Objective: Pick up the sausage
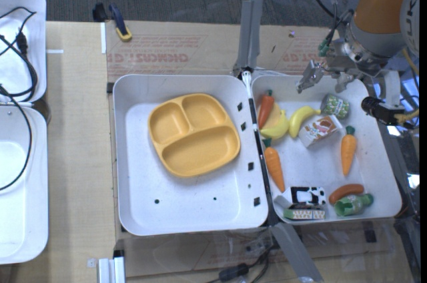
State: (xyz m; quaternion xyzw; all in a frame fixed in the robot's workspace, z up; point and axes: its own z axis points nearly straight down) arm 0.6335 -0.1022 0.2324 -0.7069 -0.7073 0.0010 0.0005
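My gripper [327, 77] hangs over the right bin's [390, 171] far rim, fingers parted, nothing between them. Sausage [346, 192] lies well apart, toward the near edge, touching the green bottle [354, 204] just beyond it.

The short reddish-orange sausage [346, 192] lay flat near the right bin's front edge, touching a green item.

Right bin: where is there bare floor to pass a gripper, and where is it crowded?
In the right bin, bare floor lies mid-bin, between the left carrot and right carrot, above the sausage. Crowded: the top by the banana and carton, and the bottom edge.
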